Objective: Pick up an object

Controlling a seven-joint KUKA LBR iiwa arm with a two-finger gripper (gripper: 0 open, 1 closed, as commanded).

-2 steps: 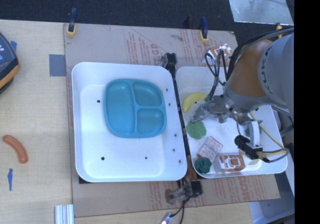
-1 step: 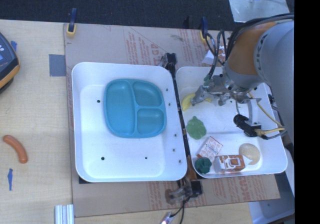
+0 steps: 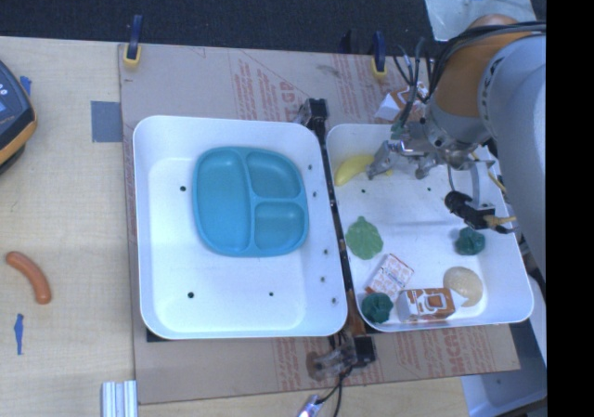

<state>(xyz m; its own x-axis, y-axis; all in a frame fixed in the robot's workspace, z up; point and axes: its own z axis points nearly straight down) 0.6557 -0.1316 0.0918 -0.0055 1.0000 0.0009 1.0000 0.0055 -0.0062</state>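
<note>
My gripper (image 3: 401, 164) hangs over the back of the right bin (image 3: 422, 211), fingers open and pointing down, with nothing between them. Its left finger (image 3: 380, 165) is just right of a yellow banana-shaped toy (image 3: 352, 169) lying by the bin's back left corner. Further forward in the same bin lie a light green leafy piece (image 3: 364, 239), a dark green lump (image 3: 471, 241), a white and red packet (image 3: 392, 273), a dark teal piece (image 3: 376, 306), a brown and orange carton (image 3: 427, 304) and a beige round item (image 3: 463, 285).
The left bin (image 3: 167, 248) holds a blue divided plate (image 3: 251, 200). An orange sausage toy (image 3: 30, 276) lies on the bench at far left, and a dark device (image 3: 11, 118) sits at the left edge. Cables and the arm's wrist (image 3: 473, 81) crowd the right bin's back right.
</note>
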